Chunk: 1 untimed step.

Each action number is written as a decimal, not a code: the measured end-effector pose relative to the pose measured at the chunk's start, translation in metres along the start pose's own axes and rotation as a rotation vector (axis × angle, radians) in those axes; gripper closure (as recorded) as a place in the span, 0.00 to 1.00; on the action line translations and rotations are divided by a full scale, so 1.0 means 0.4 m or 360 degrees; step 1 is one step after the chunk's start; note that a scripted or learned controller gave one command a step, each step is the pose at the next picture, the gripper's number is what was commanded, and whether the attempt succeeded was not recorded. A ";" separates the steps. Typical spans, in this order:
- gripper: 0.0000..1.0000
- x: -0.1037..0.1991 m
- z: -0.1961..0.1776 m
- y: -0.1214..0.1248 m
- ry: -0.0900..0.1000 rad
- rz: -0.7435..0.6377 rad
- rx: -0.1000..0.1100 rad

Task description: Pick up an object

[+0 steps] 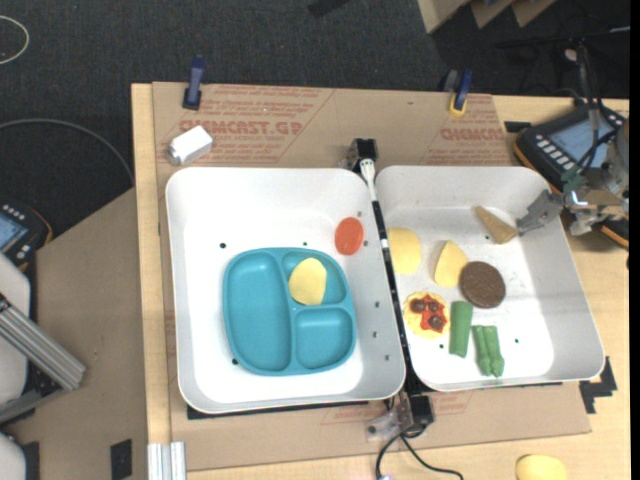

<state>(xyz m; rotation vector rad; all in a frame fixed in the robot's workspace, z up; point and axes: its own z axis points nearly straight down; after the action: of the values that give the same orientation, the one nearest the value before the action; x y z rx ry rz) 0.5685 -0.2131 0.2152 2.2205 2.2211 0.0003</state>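
Where the view ran nearest, at the bottom edge, a yellow object lay on the tabletop outside both bins. Next came the right bin's near contents: two green bean-like pieces beside a single green stick, then a small pizza-like piece with red spots and a brown round cookie-like disc. Beyond those lay two yellow pieces, one rounded by the dividing wall, one wedge-shaped. In the left bin sat a teal divided tray with a yellow lemon-like piece in its upper right compartment; an orange-red piece lay just past the tray's far corner.

Farther back in the right bin, a tan wedge rested near the far wall. The gripper reached in low from the right, its dark tip just beside the wedge, perhaps touching. I could not tell whether the fingers were apart or together; nothing was seen between them.

Judgement: approach or grasp attempt on the tan wedge, nothing lifted yet. Next move would call for the fingers to straddle the wedge squarely, close, then lift; a glancing tip could shove it against the wall.
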 end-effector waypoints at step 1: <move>0.00 0.178 0.106 -0.108 0.0011 -0.0007 0.0015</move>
<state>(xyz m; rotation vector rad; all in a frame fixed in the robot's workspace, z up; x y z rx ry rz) 0.5253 -0.1419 0.1727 2.2238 2.2341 -0.0029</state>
